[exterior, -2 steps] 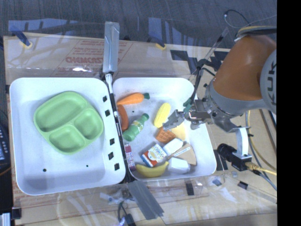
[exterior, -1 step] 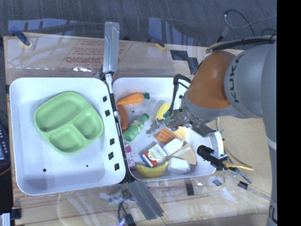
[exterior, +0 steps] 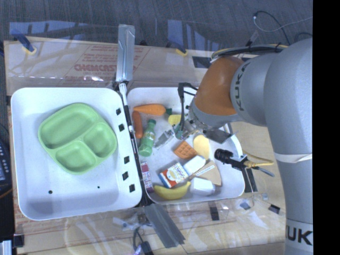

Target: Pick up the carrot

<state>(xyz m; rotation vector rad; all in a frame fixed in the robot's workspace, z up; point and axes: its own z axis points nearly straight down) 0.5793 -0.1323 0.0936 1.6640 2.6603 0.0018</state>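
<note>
The carrot (exterior: 150, 110), orange with a small green tip at its right end, lies near the far wall of the right bin (exterior: 159, 93). My gripper (exterior: 180, 132) hangs below the orange wrist band in the middle of that bin. It is to the right of the carrot and a little nearer the camera, apart from it. The gripper's tip sits low among the toys, above a silvery item, and the wrist hides part of it.
Beside the carrot lie a red-orange sausage (exterior: 138, 124) and a green bottle (exterior: 147, 138). A waffle (exterior: 184, 150), a carton (exterior: 174, 175), a banana (exterior: 171, 191) and other toy foods crowd the right bin. The left bin holds a green divided plate (exterior: 77, 137).
</note>
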